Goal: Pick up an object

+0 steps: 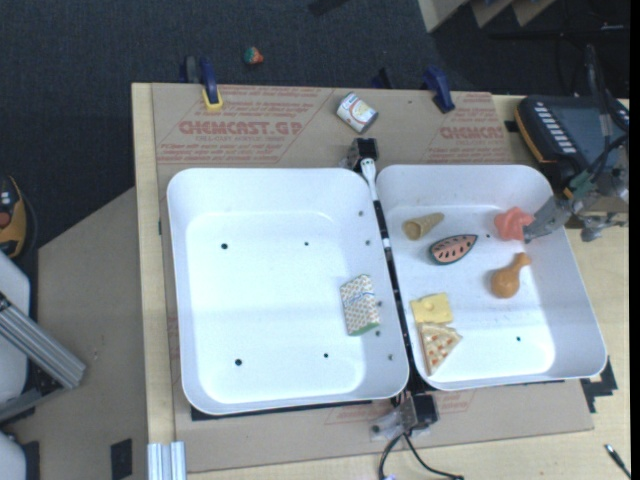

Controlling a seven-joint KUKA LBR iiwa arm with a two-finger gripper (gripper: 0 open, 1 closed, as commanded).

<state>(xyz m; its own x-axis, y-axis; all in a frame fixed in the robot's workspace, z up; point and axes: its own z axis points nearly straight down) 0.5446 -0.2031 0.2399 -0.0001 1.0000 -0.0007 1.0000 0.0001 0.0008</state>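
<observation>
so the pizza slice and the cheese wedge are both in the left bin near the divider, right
Not quite. The camera view shows the pizza slice and the cheese wedge in the right bin, not the left one. They do lie near the divider, as you said.

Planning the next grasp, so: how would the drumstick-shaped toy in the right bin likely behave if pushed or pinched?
The orange drumstick toy has a rounded, bulbous end, so it would probably roll or pivot when nudged rather than slide straight. Its smooth, tapering shape suggests that fingers could slip toward the thin end. It lies apart from the cheese wedge on the right bin floor, so a push should meet little resistance.
</observation>
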